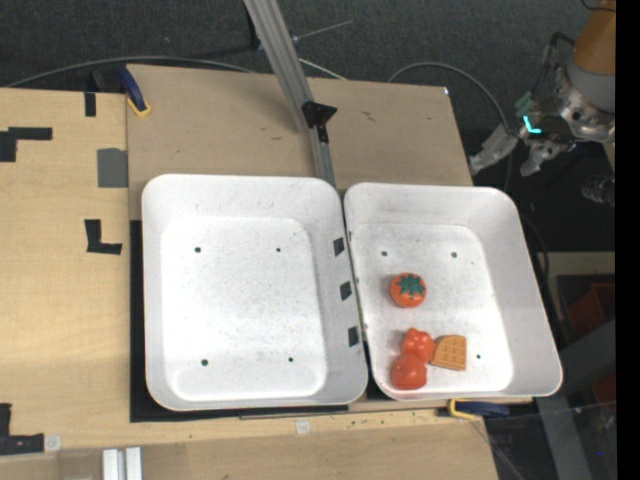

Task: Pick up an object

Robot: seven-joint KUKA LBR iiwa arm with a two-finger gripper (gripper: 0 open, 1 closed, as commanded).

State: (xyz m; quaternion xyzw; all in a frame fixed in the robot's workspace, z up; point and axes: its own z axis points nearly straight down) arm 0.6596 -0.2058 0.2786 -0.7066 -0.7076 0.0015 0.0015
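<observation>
Three small toys lie in the right bin [528,268]. An orange-red tomato with a green top [407,289] sits near the bin's middle. A red pepper-like piece [410,360] rests at the front wall, touching a tan waffle piece [449,352] on its right. My gripper [510,157] hangs outside the bin, beyond its far right corner and above the bench edge. Its fingers are spread open with nothing between them. The orange band of the arm shows at the top right.
The left bin [160,268] adjoins the right one. A slanted metal rail [285,63] runs from the top down to the bins' shared far corner. A blue clamp [134,90] and black tape marks sit on the wooden bench at left. Cables trail behind the bench.
</observation>
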